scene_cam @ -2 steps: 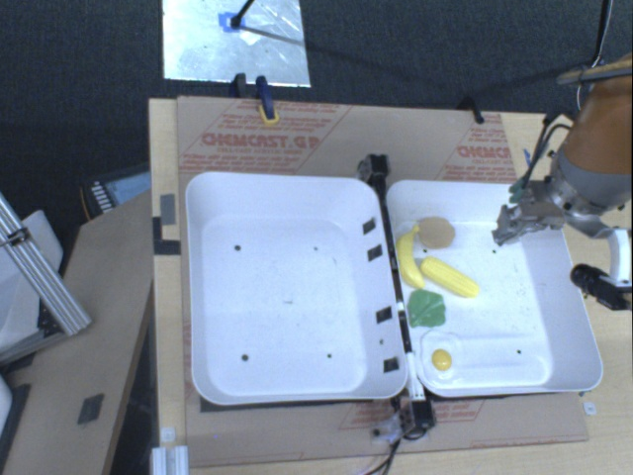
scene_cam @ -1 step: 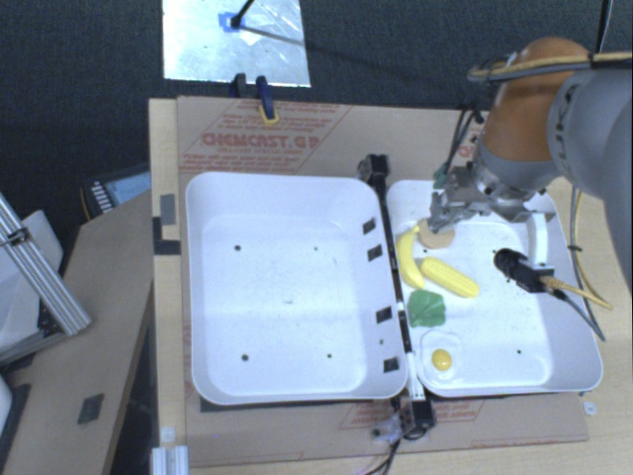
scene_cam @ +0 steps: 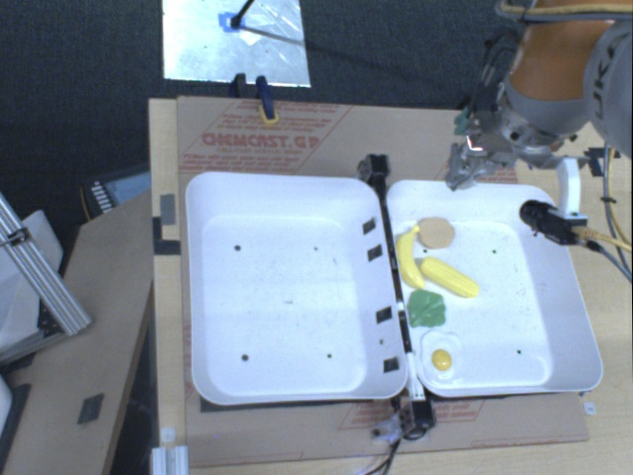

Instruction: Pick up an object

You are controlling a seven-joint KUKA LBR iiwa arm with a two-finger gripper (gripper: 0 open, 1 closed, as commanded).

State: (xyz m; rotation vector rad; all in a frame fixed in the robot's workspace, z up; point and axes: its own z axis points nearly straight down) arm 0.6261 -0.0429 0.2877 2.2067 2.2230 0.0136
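Landmark: right bin [scene_cam: 554,295].

- Gripper [scene_cam: 462,178]: above far rim of right bin, near its far-left corner. Finger opening: cannot tell. No object visible in grasp.
- Tan disc [scene_cam: 435,233]: inside right bin, far-left area, just below gripper, apart from it.
- Banana [scene_cam: 406,257]: along left wall of right bin, touching disc edge.
- Yellow corn-like piece [scene_cam: 450,277]: just beside banana, toward bin centre.
- Green leaf [scene_cam: 427,309]: nearer side, close to left wall.
- Fried egg [scene_cam: 441,359]: near-left corner of right bin.
- Left bin [scene_cam: 287,285]: adjoins right bin on left.
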